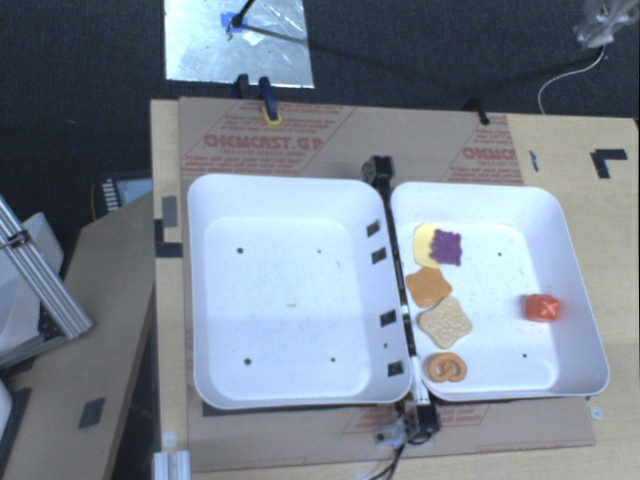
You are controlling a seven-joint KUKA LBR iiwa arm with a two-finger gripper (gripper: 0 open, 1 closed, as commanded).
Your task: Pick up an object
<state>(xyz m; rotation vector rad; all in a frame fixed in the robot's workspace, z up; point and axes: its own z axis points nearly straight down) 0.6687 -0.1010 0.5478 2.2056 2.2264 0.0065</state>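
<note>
The right bin [575, 268] holds several small food-like pieces along its left side. A yellow piece [424, 238] lies partly under a purple one [448, 247]. Below them sit an orange-brown toast shape [428, 286], a tan cracker [444, 321] and a small pretzel [446, 368]. A red piece [541, 308] lies apart near the bin's right wall. My gripper [606, 13] is a pale blur at the top right corner, high above and well behind the bin, with nothing visibly in it.
The left bin [280, 288] adjoins the right one along a black clipped seam [390, 278]. A shiny metal plate [238, 28] lies beyond the bench at the back left. An aluminium frame [35, 278] stands at the left edge. A thin cable [565, 73] trails below the gripper.
</note>
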